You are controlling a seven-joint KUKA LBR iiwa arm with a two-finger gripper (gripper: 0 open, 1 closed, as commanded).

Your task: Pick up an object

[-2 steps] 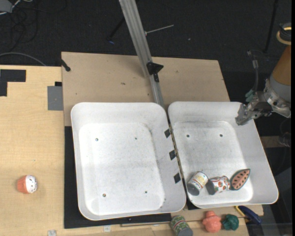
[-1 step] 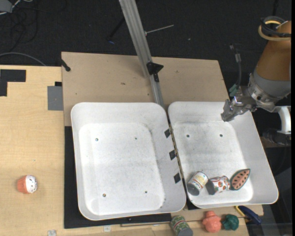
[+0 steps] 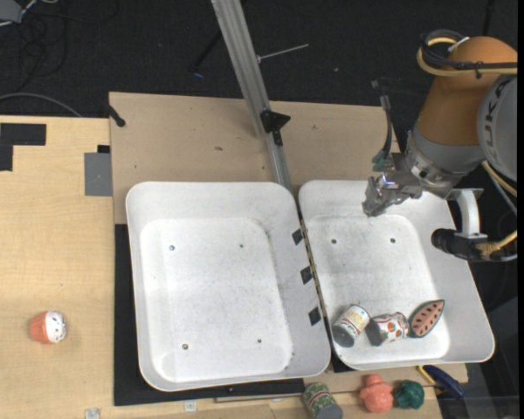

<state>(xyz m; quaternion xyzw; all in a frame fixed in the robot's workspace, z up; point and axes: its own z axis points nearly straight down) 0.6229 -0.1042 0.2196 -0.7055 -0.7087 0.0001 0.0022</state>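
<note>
Two shallow white bins sat side by side on the bench below me: the left bin [image 3: 214, 286] and the right bin [image 3: 380, 260], joined along a seam marked by small black clips. A long metal rail [image 3: 249, 77] ran at a slant from the top of the frame down toward that seam. My grey arm [image 3: 458, 103], with its orange band, reached in from the right, and my pincer [image 3: 377, 201] hung over the far end of the right bin; from this angle I could not tell how it stood. Three small things lay in a row near the front edge of the right bin, well apart from my pincer: a pale can [image 3: 351, 325] on its side, a red-and-white can [image 3: 387, 327] just beside it, and a dark oval piece with a red face [image 3: 426, 317]. Out on the wooden surface at far left rested a small orange-and-white ball [image 3: 48, 327].
</note>
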